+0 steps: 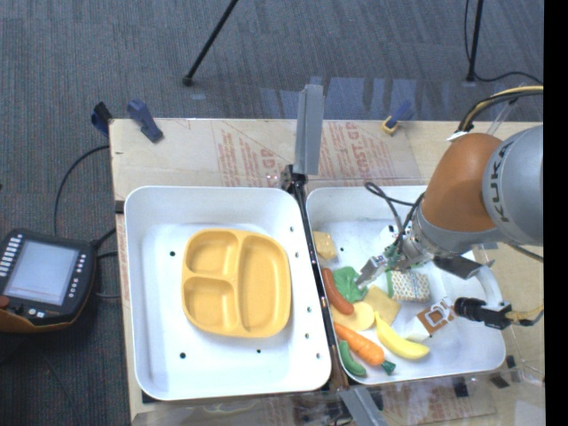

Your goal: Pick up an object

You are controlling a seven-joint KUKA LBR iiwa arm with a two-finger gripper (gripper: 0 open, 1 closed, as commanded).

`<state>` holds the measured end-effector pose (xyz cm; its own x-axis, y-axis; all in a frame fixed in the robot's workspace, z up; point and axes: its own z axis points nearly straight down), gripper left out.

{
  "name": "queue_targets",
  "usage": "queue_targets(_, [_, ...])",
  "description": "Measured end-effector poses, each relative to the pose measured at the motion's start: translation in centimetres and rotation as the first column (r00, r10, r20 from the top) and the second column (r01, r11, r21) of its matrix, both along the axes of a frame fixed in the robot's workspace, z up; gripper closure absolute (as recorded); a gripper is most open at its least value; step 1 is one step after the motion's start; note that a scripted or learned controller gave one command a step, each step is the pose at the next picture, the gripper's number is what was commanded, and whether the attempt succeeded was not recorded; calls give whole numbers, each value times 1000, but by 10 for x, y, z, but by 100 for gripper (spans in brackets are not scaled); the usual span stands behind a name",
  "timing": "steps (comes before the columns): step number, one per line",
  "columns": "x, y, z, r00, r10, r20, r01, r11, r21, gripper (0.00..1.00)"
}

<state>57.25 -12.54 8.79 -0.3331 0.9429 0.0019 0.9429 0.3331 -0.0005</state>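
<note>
Toy foods, the candidates for pickup, lie crowded along the left and lower part of the right bin point(493, 344): a green leafy piece point(348, 280), a red sausage-like piece point(337, 293), a carrot point(362, 343), a banana point(399, 341), a yellow wedge point(383, 303), a pale chunk point(325, 245) near the bin's left wall, and a patterned white block point(409, 284). Many of these touch or overlap. The end effector point(377, 268) sits low over this pile, just beside the green leafy piece and the patterned block; whether its two prongs stand apart or together cannot be told at this resolution, and no object is seen between them. The left bin point(146, 238) carries a yellow divided plate point(237, 282), well apart from the arm. The desk point(222, 149) supports both bins. Risk, as judged from the layout: in such a tight cluster a closing grasp may catch two pieces at once, or merely nudge the leafy piece aside and close on nothing. Curved, smooth items such as the banana would likely slip out.
</note>
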Motion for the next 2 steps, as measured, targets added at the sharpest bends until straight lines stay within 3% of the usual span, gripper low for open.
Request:
queue_targets(1, [9, -85, 1, 977, 213, 3, -213, 977, -3, 0])
queue_targets(2, [36, -57, 35, 931, -364, 2, 364, 931, -1, 0])
